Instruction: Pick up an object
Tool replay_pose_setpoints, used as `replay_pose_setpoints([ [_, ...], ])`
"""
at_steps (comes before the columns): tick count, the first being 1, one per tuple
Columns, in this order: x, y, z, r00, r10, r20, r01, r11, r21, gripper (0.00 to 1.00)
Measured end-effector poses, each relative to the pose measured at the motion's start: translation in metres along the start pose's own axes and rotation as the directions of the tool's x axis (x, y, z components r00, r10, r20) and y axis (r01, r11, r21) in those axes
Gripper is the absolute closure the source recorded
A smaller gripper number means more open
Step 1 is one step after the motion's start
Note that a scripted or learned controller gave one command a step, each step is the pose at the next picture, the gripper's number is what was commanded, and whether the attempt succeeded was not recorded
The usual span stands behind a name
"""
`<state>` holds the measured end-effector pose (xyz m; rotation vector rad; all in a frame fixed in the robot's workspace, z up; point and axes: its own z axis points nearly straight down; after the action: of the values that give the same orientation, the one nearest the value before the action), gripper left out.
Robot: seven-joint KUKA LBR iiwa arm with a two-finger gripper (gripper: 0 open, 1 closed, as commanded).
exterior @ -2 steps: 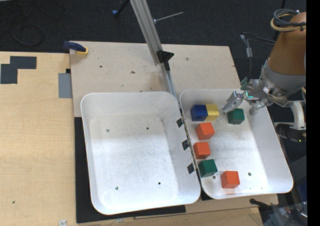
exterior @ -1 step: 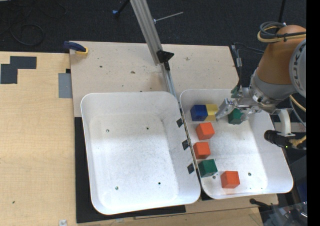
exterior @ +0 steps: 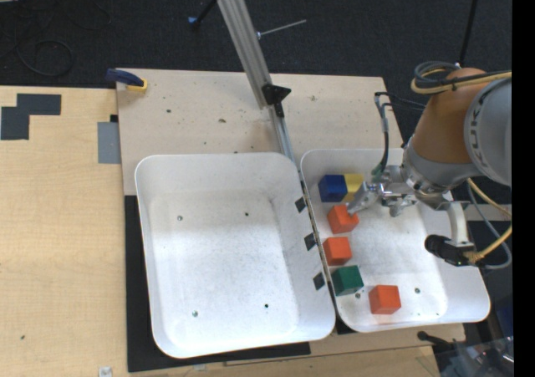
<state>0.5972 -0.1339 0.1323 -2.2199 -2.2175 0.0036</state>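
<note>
Right of centre, the metal two-finger gripper [exterior: 358, 200] meets the upper orange cube [exterior: 341, 218] in the right shallow white bin [exterior: 468, 300]; jaws state: cannot tell.

The grey KUKA arm with its orange band [exterior: 447, 129] comes in from the right and bends down over the right-hand shallow white bin [exterior: 468, 300], its bulky wrist hanging above that bin's far right part. From the wrist the metal two-finger gripper [exterior: 358, 200] stretches leftward, low over the bin's floor and toward its left wall. The fingertips sit close on either side of the top of an orange cube-shaped block [exterior: 342, 218], but I cannot make out whether they clamp it. Yellow and black cables loop around the wrist, on the bin's right side.
</note>
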Motion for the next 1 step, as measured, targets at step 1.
replay_pose_setpoints([
  [1, -0.0018, 0.0071, 0.0106, 1.000, 0.000, 0.005, 0.000, 1.000, -0.026, 0.00],
])
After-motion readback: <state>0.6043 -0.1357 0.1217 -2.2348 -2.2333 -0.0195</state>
